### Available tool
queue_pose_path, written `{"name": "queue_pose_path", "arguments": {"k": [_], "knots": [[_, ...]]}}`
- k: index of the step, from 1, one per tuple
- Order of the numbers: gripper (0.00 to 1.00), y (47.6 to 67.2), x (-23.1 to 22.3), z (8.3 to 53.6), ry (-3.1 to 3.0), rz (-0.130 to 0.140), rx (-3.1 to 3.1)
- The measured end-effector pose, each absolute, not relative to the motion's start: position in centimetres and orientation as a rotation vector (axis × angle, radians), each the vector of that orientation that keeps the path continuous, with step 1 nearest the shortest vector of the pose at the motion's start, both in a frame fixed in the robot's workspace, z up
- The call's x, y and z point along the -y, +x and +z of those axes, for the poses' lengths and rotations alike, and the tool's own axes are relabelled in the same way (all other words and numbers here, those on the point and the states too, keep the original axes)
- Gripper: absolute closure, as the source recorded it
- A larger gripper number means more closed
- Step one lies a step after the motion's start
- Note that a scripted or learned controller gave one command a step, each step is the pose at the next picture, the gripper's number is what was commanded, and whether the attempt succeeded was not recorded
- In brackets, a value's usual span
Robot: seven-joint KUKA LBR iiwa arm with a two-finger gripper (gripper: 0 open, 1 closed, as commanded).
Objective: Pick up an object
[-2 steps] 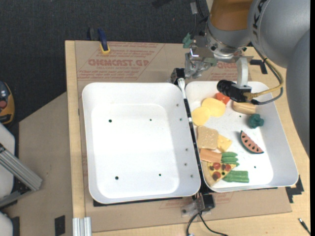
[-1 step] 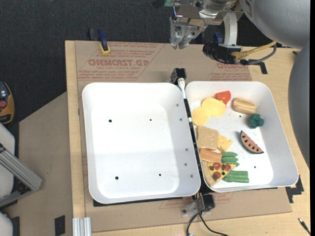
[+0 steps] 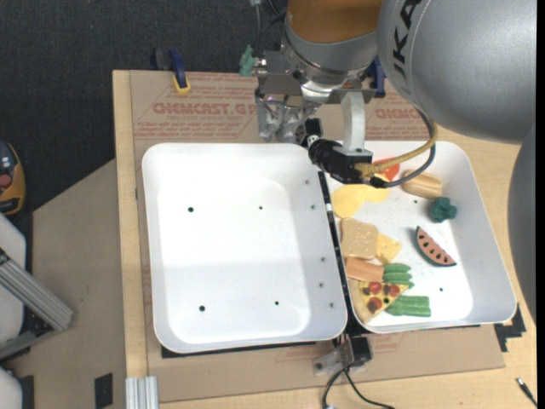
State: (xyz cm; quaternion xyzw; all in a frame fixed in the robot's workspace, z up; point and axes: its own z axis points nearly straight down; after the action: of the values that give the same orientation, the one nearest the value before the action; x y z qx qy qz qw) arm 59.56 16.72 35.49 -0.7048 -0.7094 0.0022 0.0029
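Toy food, including a watermelon slice (image 3: 435, 247), is seen in the right bin (image 3: 485, 254); the gripper (image 3: 285, 122) is positioned above the bins' far edge.

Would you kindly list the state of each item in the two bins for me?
Left white bin: upright, flat on bench.
Right white bin: holds toy food.
Red watermelon slice: lying flat, apart from others.
Tan bread slice: flat, touching neighbours.
Green bean pod: lying at bin's near edge.

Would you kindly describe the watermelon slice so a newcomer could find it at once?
Look in the right bin, toward its right side. Just below the teal lump lies the watermelon slice, the one red wedge with dark seeds and a green rind.
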Motion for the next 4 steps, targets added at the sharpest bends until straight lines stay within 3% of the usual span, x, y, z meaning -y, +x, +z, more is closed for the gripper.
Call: {"name": "queue_pose_path", "arguments": {"k": [1,2,3,4], "knots": [[1.00,54.4,-22.9,29.0,-2.207,0.013,2.225],[1.00,54.3,-22.4,32.6,-2.221,-0.006,2.224],[1.00,54.9,-22.4,35.8,-2.221,-0.006,2.224],[1.00,53.8,-22.4,36.5,-2.220,0.000,2.222]]}}
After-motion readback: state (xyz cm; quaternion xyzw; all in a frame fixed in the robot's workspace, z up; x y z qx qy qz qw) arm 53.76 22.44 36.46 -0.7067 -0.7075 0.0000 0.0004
